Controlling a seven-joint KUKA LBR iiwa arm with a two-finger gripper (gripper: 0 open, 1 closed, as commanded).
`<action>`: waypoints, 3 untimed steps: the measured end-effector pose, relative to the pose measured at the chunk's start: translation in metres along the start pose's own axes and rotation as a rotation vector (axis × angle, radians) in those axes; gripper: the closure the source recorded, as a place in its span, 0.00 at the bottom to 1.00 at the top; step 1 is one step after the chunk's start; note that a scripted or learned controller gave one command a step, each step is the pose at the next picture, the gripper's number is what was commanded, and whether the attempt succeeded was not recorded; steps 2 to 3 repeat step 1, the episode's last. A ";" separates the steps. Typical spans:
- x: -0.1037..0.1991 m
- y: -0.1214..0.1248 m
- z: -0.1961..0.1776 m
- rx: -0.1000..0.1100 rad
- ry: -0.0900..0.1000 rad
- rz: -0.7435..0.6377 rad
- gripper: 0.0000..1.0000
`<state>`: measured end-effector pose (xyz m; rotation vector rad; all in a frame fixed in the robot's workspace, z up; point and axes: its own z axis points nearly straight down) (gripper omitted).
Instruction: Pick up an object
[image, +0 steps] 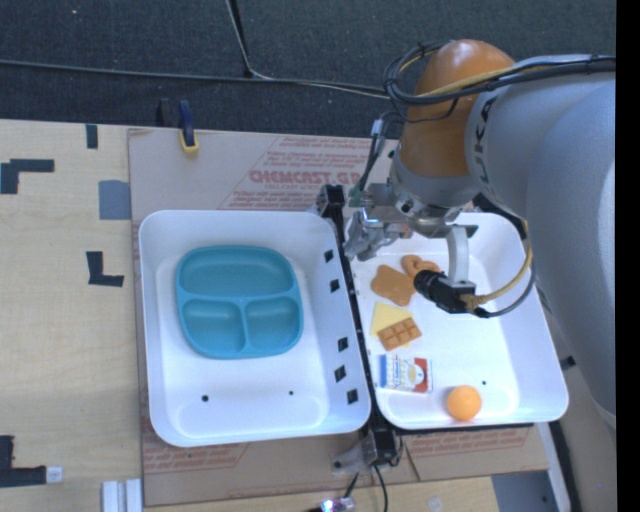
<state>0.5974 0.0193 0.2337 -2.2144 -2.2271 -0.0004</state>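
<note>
A view from above and at a slant shows a bench with two shallow white bins side by side on a sheet of brown cardboard (290, 170). The left bin (160, 300) holds a blue divided plate (240, 300) with three compartments, lying flat near the bin's middle. The right bin (530, 370) holds several small toy foods. A brown waffle-like piece (392, 285) lies near the bin's upper left, with a smaller orange piece (416, 265) just beside it to the right. Below them sits a yellow block (395, 327) scored like a cracker or cheese, then a small white carton (404, 374) with red and blue print, and an orange ball (463, 402) near the bin's front edge. The grey arm (560, 160), with its orange band (450, 100), reaches in from the right and hangs over the upper left part of the right bin. The gripper (368, 238) appears as a cluster of dark and metallic parts near the divider between the bins, just above the waffle-like piece; whether it is open or closed cannot be made out. Nothing can be seen held in it. A blue and yellow clamp (187, 128) grips the cardboard's far edge.
</note>
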 end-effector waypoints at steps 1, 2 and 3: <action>0.045 0.013 -0.002 0.000 0.000 0.000 1.00; 0.045 0.013 -0.002 0.000 0.000 0.000 1.00; 0.045 0.013 -0.002 0.000 0.000 0.000 1.00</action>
